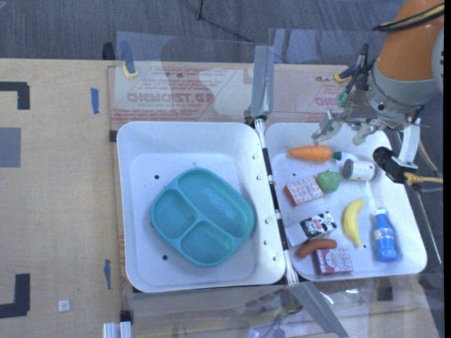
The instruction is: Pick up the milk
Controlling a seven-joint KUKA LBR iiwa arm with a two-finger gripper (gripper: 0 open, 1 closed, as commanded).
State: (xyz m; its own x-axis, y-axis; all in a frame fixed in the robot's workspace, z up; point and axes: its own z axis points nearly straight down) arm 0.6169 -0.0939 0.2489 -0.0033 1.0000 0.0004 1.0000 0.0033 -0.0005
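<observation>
Pink carton (332, 260) touching sausage (316, 246); milk (318, 224) just above.

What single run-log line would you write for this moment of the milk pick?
phase: approach | pincer: above right bin's far edge, holding nothing | milk: lying in right bin, untouched, beside sausage

A pale wooden worktop (56, 210) carried black tape marks (15, 96) and blue tape strips (94, 100); beyond it lay grey carpet (84, 9) crossed by a dark cable (211, 13), evenly lit
</observation>
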